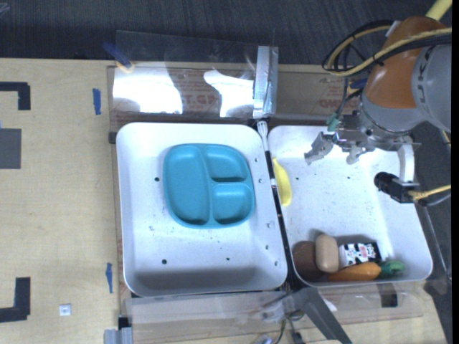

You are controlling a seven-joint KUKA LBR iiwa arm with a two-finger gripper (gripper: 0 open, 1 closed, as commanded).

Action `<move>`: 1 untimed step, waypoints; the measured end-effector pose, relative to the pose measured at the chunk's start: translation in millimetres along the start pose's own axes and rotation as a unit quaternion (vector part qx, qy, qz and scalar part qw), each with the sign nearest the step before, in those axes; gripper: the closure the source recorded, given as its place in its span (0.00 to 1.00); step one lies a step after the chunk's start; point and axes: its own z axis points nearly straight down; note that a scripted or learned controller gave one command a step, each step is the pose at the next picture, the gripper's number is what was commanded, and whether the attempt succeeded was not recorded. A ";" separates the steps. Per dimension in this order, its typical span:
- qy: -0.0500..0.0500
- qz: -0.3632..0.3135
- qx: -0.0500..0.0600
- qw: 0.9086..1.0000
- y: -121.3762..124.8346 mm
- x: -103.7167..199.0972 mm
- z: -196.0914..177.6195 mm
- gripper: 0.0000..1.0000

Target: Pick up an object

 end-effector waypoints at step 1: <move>-0.001 0.159 0.004 0.987 16.2 8.7 -89.9 0.00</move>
